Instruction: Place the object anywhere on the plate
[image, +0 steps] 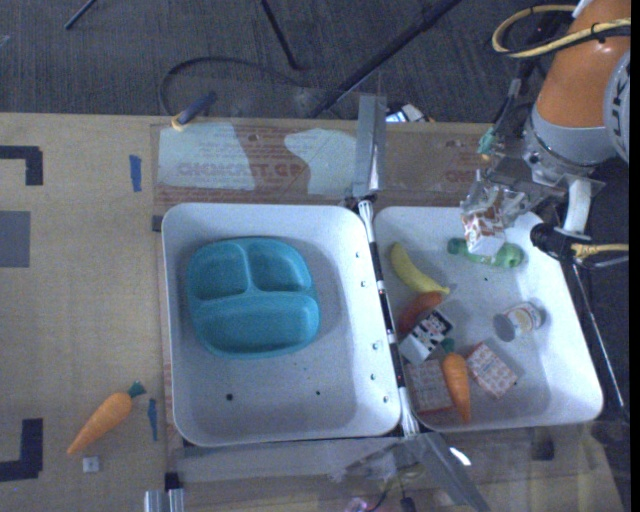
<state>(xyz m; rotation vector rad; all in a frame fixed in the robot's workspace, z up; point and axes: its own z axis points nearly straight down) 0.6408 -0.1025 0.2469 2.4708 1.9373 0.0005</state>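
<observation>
A blue divided plate (252, 296) lies in the left bin (200, 400). At the back of the right bin (570, 390), my gripper (492, 203) is shut on the top of a small white-and-red carton (484, 231). The carton hangs tilted just above the bin floor, next to a green toy (508, 256). The arm's grey and orange wrist (585, 90) rises above it at the top right. The carton's top hides the fingertips.
The right bin also holds a yellow banana (412, 270), a red item (418, 308), a black-and-white box (430, 334), an orange carrot (457, 385), two patterned packets (492, 368), and a small can (520, 320). Another carrot (100, 420) lies on the bench at the left.
</observation>
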